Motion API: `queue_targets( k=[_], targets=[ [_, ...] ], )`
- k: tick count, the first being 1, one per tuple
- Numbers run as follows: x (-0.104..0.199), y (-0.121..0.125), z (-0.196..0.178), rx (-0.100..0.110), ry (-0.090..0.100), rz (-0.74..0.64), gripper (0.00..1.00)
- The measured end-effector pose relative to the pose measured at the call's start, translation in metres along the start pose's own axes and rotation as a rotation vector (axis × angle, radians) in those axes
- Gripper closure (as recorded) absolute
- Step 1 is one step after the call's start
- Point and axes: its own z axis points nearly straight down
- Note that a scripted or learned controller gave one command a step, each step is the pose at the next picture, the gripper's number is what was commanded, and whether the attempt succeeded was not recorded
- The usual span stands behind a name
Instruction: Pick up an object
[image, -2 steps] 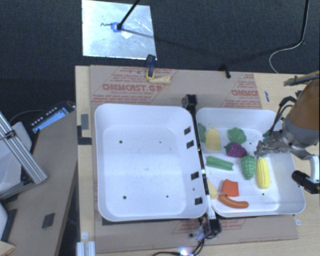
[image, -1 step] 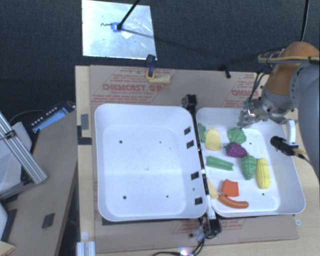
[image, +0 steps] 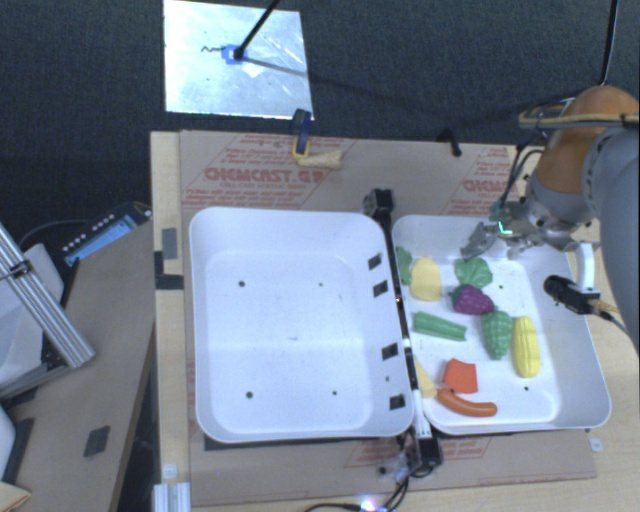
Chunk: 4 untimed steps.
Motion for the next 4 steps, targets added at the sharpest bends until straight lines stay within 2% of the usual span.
queue_targets(
  k=[1, 2, 3, 4],
  targets=[
    [0.073, -0.044, 0.025, 0.004, 0.004, -0.003, 0.00],
    [0.069, -0.041, 0.012, -0.004, 0.001, -0.003, 1.00],
    [0.044, -0.012, -0.061, -0.008, -0.002, 0.000, 1.00],
    [0.048, -0.099, 0.029, 0.011, 0.004, 0.007, 1.00]
  ],
)
